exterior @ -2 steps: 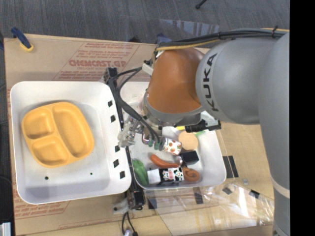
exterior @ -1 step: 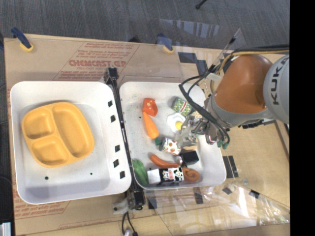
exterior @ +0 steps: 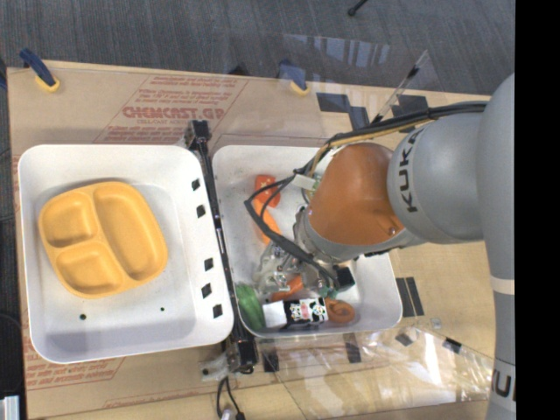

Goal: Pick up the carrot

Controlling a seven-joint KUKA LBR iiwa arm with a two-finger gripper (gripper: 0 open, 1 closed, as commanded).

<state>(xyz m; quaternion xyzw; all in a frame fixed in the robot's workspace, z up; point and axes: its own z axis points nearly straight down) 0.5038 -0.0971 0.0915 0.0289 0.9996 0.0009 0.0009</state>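
One orange carrot (exterior: 265,201) in right bin (exterior: 229,234), tapered, partly hidden by arm, gripper (exterior: 289,269) low among clutter, jaw opening unclear.

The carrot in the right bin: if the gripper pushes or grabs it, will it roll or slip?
The carrot looks long, tapered and smooth, so it would probably roll sideways if nudged and could slip from a pinch near its thin end. It looks like a stiff toy, so likely light and unbending. The arm covers part of it, so its full length is uncertain.
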